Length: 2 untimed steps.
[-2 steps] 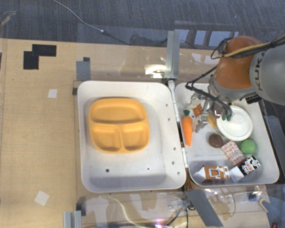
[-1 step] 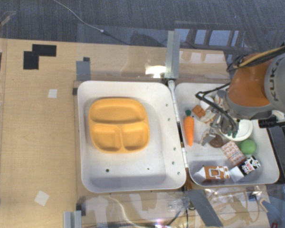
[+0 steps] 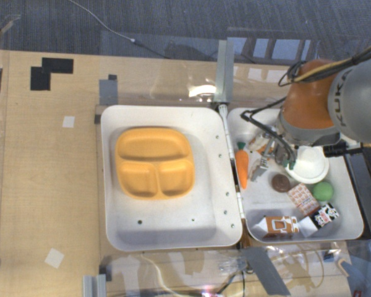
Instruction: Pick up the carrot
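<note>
A: Where is the carrot (image 3: 242, 167) in the camera view?

B: In the right bin (image 3: 352, 224), lying lengthwise against its left wall, orange with a green tip at the far end.

A: And the jaws (image 3: 263, 161)?

B: Just right of the carrot, low over the bin, tilted toward it. How wide they stand I cannot tell; the metal parts blur together. Nothing shows clearly between them.

A: What else lies there?

B: A white bowl (image 3: 309, 164) under the wrist, a brown disc (image 3: 281, 182), a green ball (image 3: 323, 191), and small cartons (image 3: 281, 226) at the near wall. The left bin (image 3: 167, 228) holds a yellow divided tray (image 3: 154, 162). Both sit on the bench (image 3: 43, 184).
</note>
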Available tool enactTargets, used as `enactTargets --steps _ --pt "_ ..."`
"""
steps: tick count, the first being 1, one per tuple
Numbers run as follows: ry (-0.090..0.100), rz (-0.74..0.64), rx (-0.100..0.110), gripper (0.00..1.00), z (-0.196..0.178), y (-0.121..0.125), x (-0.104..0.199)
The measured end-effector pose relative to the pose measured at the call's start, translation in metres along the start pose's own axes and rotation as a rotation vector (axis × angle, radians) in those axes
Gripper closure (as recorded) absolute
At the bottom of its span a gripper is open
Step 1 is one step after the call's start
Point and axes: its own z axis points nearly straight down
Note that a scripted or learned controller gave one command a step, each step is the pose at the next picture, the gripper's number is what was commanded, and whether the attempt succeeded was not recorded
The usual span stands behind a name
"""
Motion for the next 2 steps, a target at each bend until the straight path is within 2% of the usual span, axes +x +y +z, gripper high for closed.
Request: enactTargets --steps 1,2 --pt "0.004 0.055 0.001 0.00 0.002 0.007 -0.036" --pt "0.014 0.040 0.005 0.00 0.002 0.011 -0.051"
